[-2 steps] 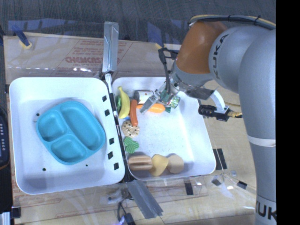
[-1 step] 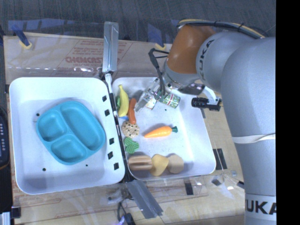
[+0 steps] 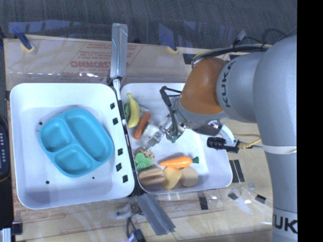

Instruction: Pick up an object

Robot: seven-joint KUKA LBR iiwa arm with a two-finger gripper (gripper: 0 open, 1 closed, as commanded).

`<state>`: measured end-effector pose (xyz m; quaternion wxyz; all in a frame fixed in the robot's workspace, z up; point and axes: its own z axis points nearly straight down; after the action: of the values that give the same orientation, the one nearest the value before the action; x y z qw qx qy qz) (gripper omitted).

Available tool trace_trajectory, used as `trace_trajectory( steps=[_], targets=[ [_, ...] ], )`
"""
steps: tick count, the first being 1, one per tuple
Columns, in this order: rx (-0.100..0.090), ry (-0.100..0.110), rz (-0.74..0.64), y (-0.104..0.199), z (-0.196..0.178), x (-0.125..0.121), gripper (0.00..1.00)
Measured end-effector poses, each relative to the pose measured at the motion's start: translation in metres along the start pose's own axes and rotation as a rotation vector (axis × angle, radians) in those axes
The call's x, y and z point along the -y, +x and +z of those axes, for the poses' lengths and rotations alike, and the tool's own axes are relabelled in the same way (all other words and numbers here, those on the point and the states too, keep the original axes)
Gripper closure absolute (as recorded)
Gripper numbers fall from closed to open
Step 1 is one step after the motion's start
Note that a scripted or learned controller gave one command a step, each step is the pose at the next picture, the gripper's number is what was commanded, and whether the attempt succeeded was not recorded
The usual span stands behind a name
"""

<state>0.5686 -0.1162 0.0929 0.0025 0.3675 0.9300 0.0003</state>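
Camera view, one, fixed: we look down at a slant on the wooden surface [image 3: 75,59] bearing two shallow white bins [image 3: 22,135], close in.

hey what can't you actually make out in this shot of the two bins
- Gripper: small and cluttered in the camera view; fingers' state unclear, and whether they touch anything.
- Right bin: its back right part is hidden under the arm.
- Green toy: too small to identify.
- Brown and tan pieces by the carrot: overlapping, so their shapes are unclear.
- Arm base: cut off by the right edge.
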Motion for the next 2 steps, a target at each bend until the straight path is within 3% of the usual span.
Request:
trace_trajectory(
  steps=[1, 2],
  targets=[
    [-0.007, 0.005, 0.095, -0.048, 0.004, -0.039, 0.00],
    [-0.005, 0.005, 0.235, -0.056, 0.004, -0.064, 0.00]
  ],
)
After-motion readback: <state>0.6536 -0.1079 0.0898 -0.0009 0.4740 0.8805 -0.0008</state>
